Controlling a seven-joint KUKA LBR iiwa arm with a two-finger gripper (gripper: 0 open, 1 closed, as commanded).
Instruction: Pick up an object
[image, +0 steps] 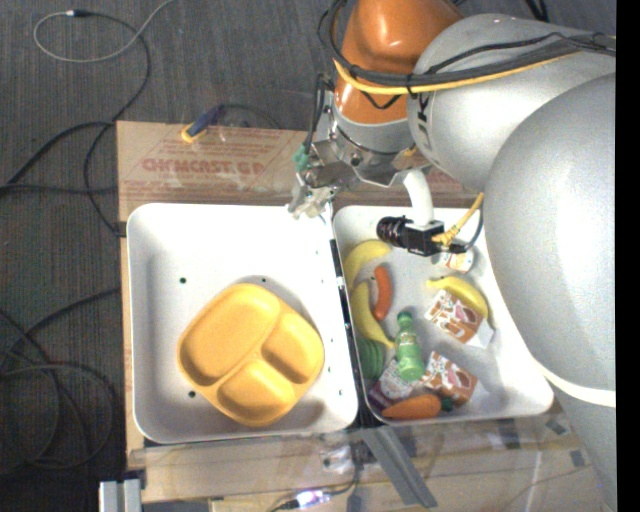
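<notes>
My gripper (311, 200) hangs over the far rim of the left bin (150, 300), close to the divider between the two bins, with nothing visibly held. A yellow divided plate (251, 354) lies upside-down-looking in the left bin, well below the gripper. The right bin (523, 398) holds a banana (360, 264), a red sausage (381, 293), a green bottle (407, 347), an orange carrot (412, 407), a green vegetable (370, 358) and two printed snack packets (456, 319). The arm's grey body covers that bin's right part.
A brown cardboard sheet (200, 170) lies behind the left bin, with a small blue-and-yellow item (203, 122) on its far edge. Cables (60, 150) run over the dark floor at the left. A black fitting with yellow wires (410, 234) hangs over the right bin's far end.
</notes>
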